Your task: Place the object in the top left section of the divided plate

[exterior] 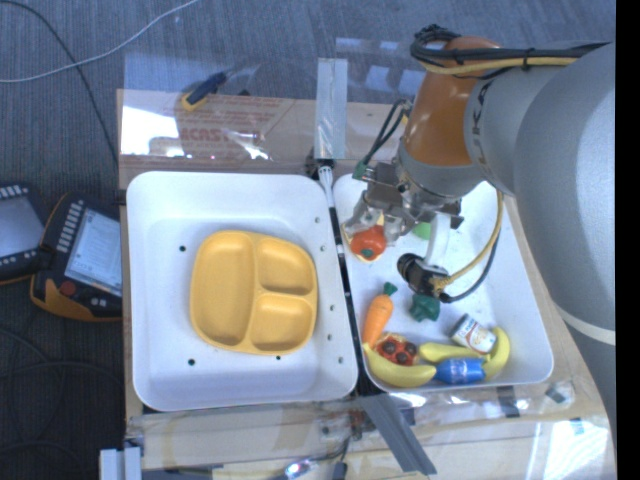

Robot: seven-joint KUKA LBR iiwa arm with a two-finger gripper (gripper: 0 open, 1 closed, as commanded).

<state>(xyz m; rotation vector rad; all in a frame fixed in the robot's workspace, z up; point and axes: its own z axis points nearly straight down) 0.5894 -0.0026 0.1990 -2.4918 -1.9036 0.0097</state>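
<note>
While over right white bin (520,363) | two-finger gripper (372,230) clamped on small round orange-red tomato toy (367,244), near bin's left wall | yellow divided plastic plate (254,291) in left white bin (160,368).

Tool (385,230) fingertips behind orange-red object (367,242)

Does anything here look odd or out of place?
Nothing looks spilled or broken. The yellow divided plate lies flat in the left bin. The toy food is heaped in the right bin's near corner: a carrot, bananas and small cans. The end effector hangs over a red-orange toy.
</note>
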